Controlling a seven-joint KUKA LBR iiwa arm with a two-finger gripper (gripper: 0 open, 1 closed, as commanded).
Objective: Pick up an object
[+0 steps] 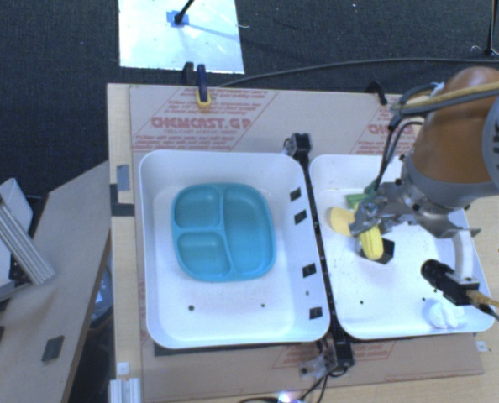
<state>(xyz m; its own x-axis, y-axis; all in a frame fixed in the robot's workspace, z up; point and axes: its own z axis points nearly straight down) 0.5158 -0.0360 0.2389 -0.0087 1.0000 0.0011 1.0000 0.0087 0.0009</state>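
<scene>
My gripper (372, 240) hangs over the left half of the right white bin (401, 330). It is shut on a yellow ribbed object (370, 243) that stands nearly upright between its fingers. Just to the left of it, a smooth yellow piece (341, 219) lies on the bin floor. A small green thing (355, 199) lies behind that piece, partly hidden by the wrist. A white lump (440, 313) rests in the bin's near right corner.
The left white bin (161, 309) holds a blue divided plate (223, 231) at its middle. A black hinge strip (310, 225) runs between the two bins. The arm's orange and grey body (464, 141) covers the right bin's far right part.
</scene>
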